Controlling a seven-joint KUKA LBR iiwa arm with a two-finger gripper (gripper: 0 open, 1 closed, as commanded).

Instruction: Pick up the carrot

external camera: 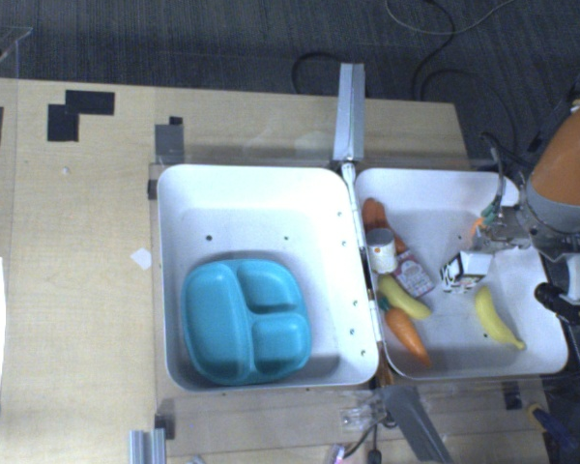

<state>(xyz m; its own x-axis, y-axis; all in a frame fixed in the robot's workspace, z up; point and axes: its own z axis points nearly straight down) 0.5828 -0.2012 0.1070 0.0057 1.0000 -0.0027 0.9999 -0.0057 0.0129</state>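
Carrot [407,333] lies in the right bin [435,193], low along that bin's left wall, its thick orange end toward the upper left and its tip pointing to the lower right, with nothing gripping it. Just above it, touching or nearly so, a yellow banana [404,298] lies at a slant, and above that stand a small white can [382,252] and a flat packet [418,279]. Another orange item [373,213] rests against the wall near the bin's upper left. A second banana [496,319] lies toward the lower right of the same bin. The gripper [464,271] hangs in the middle right of the frame, over the bin floor between the packet and the second banana, well apart from the carrot; whether its jaws are open or closed cannot be told from this angle. The left bin [251,193] holds a blue divided tray [244,321] in its lower half
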